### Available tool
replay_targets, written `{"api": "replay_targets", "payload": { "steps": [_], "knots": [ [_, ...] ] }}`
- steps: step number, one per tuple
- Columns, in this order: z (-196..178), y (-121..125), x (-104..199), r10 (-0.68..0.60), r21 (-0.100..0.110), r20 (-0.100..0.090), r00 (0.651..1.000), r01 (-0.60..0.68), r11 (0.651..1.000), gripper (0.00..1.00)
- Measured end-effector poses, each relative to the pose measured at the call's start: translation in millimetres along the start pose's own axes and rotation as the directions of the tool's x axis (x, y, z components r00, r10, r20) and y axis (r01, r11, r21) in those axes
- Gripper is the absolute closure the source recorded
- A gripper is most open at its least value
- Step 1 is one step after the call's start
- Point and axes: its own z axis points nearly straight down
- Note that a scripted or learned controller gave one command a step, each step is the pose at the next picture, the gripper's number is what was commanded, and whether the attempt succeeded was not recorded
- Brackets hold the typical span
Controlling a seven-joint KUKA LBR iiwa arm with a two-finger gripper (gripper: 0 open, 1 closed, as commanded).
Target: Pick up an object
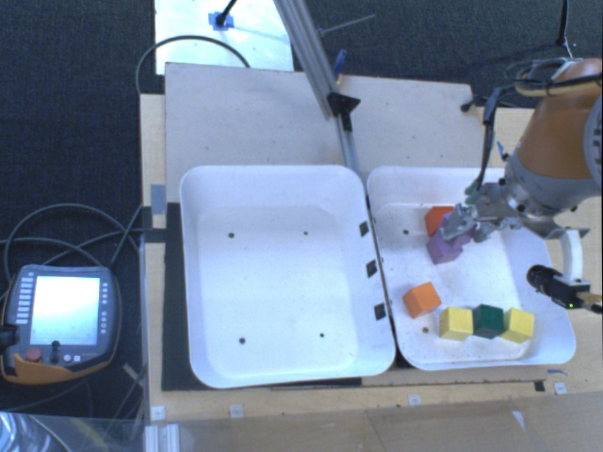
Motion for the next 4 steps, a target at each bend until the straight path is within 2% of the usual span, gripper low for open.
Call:
{"api": "replay_targets", "payload": {
  "steps": [1,4],
  "knots": [
    [-0.7,0.7,0.0,-0.001,0.005,-0.001,1.0,0.001,1.0,1.0],
    [-27.5,56.8,159.6,-0.007,0.003,-0.004,1.0,0.007,1.0,1.0]
  ]
}}
